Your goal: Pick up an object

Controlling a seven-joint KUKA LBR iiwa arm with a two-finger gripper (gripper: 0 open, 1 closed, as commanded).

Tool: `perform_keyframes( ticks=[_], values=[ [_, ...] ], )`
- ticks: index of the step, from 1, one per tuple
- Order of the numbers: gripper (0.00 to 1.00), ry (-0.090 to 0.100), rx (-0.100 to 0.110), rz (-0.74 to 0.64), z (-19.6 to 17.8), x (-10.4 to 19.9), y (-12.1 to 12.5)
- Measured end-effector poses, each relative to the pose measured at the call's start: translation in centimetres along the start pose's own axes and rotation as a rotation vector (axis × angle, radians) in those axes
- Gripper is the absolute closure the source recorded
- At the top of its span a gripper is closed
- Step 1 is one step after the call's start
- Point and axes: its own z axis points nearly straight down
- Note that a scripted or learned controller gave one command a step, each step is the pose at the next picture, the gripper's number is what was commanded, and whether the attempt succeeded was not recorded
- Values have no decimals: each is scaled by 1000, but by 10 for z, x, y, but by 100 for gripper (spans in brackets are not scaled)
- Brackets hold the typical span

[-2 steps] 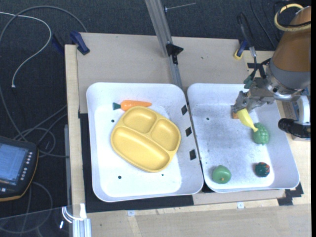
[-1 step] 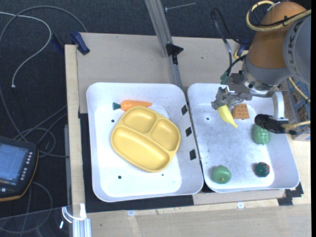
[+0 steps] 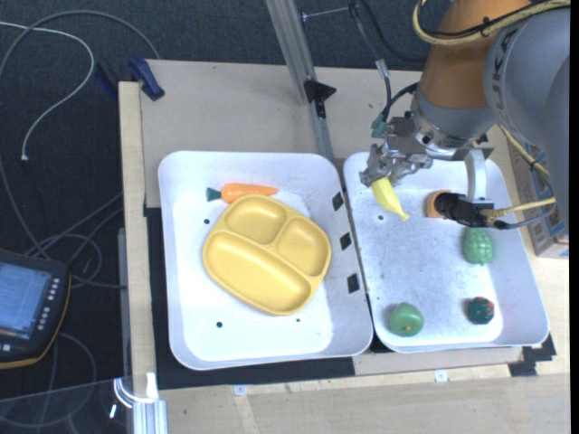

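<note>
Yellow plastic banana (image 3: 390, 197) dangling from the metal two-finger gripper (image 3: 384, 174) over the right white bin (image 3: 517, 325).
Fingers are pinching its upper end, so it is hanging tilted, apparently lifting clear of the bin's floor.

The arm (image 3: 534, 52) is a thick, rounded body of smooth matt grey, with a broad glossy orange band (image 3: 466, 48) wrapped round it above the wrist. Below that band sits a pale grey, ring-shaped wrist flange (image 3: 452, 134). A yellowish cable (image 3: 434, 3) loops over the top of the orange band, and thin black cables (image 3: 384, 84) run alongside the wrist. The gripper (image 3: 387, 168) is a small assembly of bare silver-grey metal with dark fittings, angular and much slimmer than the arm behind it. A white bracket (image 3: 472, 174) hangs beside the wrist and carries a small black block (image 3: 461, 209), from which a yellowish lead (image 3: 529, 208) trails off.
</note>
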Motion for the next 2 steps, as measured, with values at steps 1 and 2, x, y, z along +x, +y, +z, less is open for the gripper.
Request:
perform_keyframes(
  ticks=[1,2],
  values=[
    [100,-1,2,1,5,50,5],
    [100,0,2,1,6,94,14]
  ],
)
